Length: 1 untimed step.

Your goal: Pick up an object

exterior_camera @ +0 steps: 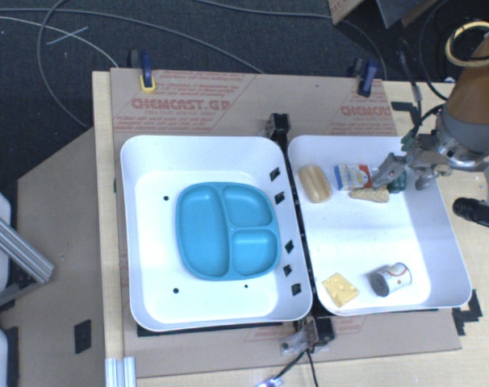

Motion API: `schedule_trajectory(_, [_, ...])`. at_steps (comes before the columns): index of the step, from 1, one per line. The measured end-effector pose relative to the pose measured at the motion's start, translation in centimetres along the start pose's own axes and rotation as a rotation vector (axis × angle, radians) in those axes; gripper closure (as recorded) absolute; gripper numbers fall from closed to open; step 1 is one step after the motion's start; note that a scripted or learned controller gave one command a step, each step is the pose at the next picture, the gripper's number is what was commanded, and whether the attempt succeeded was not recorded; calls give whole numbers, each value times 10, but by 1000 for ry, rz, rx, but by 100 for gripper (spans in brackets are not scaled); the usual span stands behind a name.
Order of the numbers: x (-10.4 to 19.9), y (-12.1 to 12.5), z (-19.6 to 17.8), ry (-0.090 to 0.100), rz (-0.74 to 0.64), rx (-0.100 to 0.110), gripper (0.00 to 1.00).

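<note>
A: Gripper (pixel 387 177) is low in the right bin (pixel 438 240), at its far side, right on a pale crumbly piece (pixel 370 193) beside the striped tube (pixel 351 175).

B: Got hold of it?

A: Cannot tell. The tips blur into the clutter there, so open or closed is anyone's guess. Reads as the grasp step, not the lift.

B: Next?

A: A firm close, then straight up clear of the bin wall.

B: Other options?

A: Tan bread-like roll (pixel 315 182) left of the tube; yellow wedge (pixel 340 289) and small grey can (pixel 389 279) at that bin's near edge.

B: Surroundings?

A: 2 white bins on a cardboard-topped bench (pixel 196 103), the left bin (pixel 140 216) carrying a blue divided plate (pixel 227 230). Dark carpet (pixel 35 87) with loose cables beyond.
</note>
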State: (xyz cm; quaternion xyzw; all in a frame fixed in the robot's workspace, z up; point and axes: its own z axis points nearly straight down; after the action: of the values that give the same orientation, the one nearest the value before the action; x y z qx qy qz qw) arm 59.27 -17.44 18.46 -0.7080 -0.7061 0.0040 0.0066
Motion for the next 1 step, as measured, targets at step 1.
schedule_trajectory(1, [0,3,-8,-3,-3,-14,0])
